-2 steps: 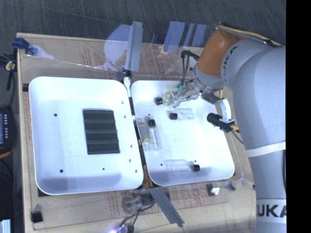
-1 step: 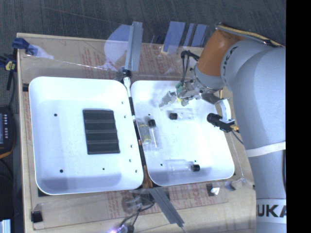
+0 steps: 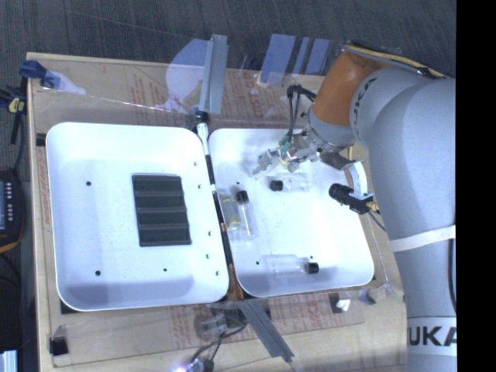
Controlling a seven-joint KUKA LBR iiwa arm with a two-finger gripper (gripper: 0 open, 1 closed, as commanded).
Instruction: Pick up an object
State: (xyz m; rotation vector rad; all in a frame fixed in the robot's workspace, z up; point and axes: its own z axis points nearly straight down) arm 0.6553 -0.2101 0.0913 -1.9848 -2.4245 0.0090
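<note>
Tool low over the right bin's far end.
The tool (image 3: 280,155) hung over the far part of the right bin (image 3: 341,273); whether it gripped anything, I could not tell. Just beside it lay a small black-capped vial (image 3: 285,184). Nearer the divider a clear vial (image 3: 236,210) lay lengthwise; another vial (image 3: 293,266) lay crosswise near the front rim. A black ribbed block (image 3: 161,209) sat in the left bin (image 3: 62,270).
</note>
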